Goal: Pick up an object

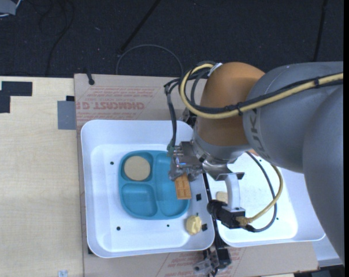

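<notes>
Colours on the bench

A blue divided tray with a tan round piece lies in the white left bin; an orange-brown block, a pale yellow lump, grey arm with orange band.

bench under two white bins

red print on the cardboard at 12 o'clock of the left bin, upside down, can't really read it, more red lettering at 6 o'clock, illegible too
</notes>
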You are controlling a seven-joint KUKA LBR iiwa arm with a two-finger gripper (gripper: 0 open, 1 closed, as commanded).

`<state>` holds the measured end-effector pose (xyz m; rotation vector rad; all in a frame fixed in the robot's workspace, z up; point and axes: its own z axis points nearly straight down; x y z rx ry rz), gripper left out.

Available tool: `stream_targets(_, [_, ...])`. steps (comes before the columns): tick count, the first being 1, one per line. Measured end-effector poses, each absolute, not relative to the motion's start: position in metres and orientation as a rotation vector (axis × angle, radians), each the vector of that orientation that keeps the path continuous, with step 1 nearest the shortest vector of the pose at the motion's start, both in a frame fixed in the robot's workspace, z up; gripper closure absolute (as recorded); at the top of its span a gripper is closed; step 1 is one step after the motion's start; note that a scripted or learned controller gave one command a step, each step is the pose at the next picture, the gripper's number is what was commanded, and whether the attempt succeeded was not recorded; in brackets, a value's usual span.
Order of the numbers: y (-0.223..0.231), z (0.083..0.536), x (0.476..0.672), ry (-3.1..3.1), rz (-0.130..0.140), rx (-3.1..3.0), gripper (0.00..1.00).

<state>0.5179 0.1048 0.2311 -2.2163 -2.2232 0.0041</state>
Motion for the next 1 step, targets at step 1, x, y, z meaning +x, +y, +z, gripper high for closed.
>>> stream_targets(1, [0.1045, 0.2311, 0.5177, -2.222, 0.005, -2.217, 0.0])
